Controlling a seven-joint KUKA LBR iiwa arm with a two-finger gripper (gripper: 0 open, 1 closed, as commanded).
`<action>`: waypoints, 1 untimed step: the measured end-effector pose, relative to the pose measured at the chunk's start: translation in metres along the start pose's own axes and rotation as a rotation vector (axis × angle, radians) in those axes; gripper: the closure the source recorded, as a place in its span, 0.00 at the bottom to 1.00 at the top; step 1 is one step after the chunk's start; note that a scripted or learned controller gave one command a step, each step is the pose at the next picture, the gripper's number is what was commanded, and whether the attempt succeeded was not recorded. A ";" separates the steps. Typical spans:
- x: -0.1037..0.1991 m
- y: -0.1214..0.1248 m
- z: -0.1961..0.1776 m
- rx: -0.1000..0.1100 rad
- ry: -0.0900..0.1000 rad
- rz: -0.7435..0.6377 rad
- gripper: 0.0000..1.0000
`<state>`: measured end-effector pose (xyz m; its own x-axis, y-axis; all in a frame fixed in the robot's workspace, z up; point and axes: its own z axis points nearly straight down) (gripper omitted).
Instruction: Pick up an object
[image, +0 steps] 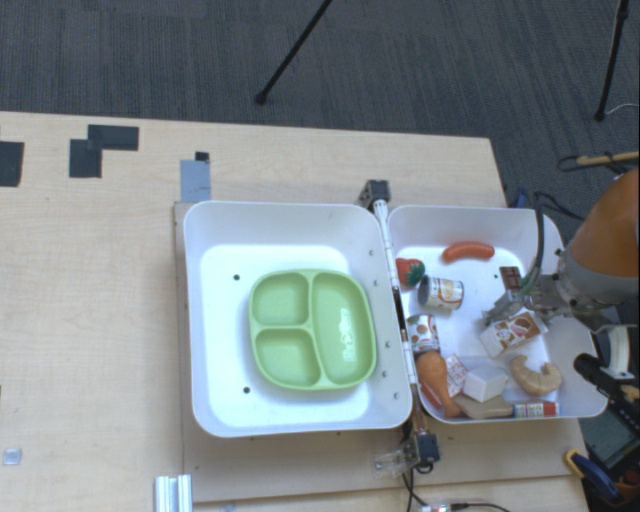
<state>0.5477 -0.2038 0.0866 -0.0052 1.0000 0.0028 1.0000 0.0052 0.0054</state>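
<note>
Hovering over right bin (470, 222) | gripper (508, 312) fingers: state cannot be determined | target: snack packet (511, 332) beneath, among crowded items | risk: neighbouring croissant (536, 376) blocks clean grasp

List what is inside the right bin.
The right bin holds a sausage, strawberry, small can, carrot, croissant, white block and small packets; whatever lies beneath the gripper is covered.

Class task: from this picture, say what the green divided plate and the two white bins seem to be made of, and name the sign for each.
Green divided plate: probably moulded plastic, smooth and slightly glossy; pale highlights sit on its rounded compartments.
White bins: likely thin formed plastic, smooth; rounded corners, uniform white, soft sheen on the floor.
</note>
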 end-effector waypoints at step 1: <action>-0.001 0.002 -0.012 -0.007 -0.004 0.001 1.00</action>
<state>0.5497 -0.2049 0.0982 -0.0040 1.0000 -0.0013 0.9999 0.0040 0.0124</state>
